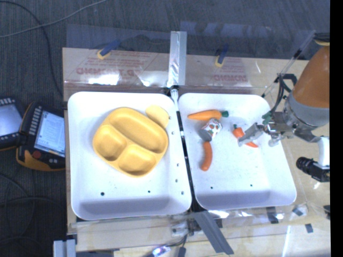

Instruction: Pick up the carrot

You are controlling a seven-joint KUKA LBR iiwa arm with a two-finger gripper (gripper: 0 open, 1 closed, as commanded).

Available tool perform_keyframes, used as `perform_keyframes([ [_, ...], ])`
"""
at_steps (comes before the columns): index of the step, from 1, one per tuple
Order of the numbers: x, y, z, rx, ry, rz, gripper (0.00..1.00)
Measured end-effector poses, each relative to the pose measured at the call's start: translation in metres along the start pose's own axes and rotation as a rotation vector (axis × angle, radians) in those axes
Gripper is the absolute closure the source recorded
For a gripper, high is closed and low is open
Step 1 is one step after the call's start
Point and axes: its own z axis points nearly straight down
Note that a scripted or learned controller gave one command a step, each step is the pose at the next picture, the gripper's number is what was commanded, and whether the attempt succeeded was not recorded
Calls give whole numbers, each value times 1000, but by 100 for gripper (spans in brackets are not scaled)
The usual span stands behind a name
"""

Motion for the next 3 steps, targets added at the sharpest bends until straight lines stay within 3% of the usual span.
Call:
perform_keyframes([
  [1, 45, 49, 2, 2, -2, 358, 0],
  [2, 61, 113, 43, 0, -9, 278, 0],
  [3, 53, 136, 124, -1, -5, 208, 0],
])
